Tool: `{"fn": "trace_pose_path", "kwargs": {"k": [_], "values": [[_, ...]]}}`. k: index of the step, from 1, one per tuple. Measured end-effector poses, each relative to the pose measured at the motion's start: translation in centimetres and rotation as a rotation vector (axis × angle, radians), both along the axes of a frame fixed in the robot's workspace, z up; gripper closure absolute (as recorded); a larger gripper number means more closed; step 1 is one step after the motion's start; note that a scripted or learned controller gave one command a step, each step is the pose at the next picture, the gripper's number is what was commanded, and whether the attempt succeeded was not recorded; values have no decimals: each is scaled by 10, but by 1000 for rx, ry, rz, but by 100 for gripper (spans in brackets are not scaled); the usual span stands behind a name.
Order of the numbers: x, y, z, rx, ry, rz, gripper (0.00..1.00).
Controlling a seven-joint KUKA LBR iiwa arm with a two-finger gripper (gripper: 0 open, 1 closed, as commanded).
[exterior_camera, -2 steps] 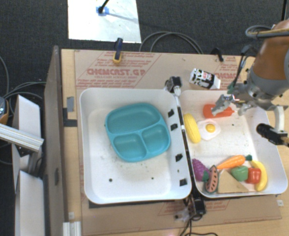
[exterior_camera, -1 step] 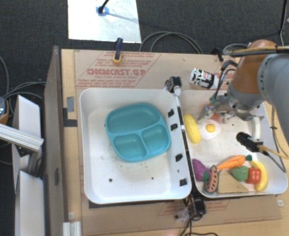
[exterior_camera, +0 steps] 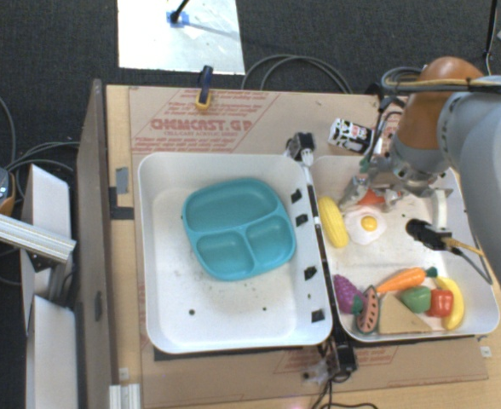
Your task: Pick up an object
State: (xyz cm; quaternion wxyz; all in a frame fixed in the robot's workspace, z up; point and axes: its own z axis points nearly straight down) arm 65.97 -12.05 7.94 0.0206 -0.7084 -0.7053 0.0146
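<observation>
The claw (exterior_camera: pixel 371 192) sits low in the right bin (exterior_camera: pixel 480 318) toward twelve o'clock, over an orange-red object (exterior_camera: pixel 371 200); its opening I cannot tell. A fried egg (exterior_camera: pixel 367 225) lies just at its six o'clock.

We see the arm (exterior_camera: pixel 480 118) cut off by the right edge; its wrist hides most of the end effector (exterior_camera: pixel 371 192) and part of a red-orange object (exterior_camera: pixel 370 200) too covered to identify
</observation>
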Motion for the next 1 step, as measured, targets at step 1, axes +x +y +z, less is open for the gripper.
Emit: {"fn": "trace_pose_path", "kwargs": {"k": [1], "values": [[-3, -2, 8, -2, 11, 1, 100]]}}
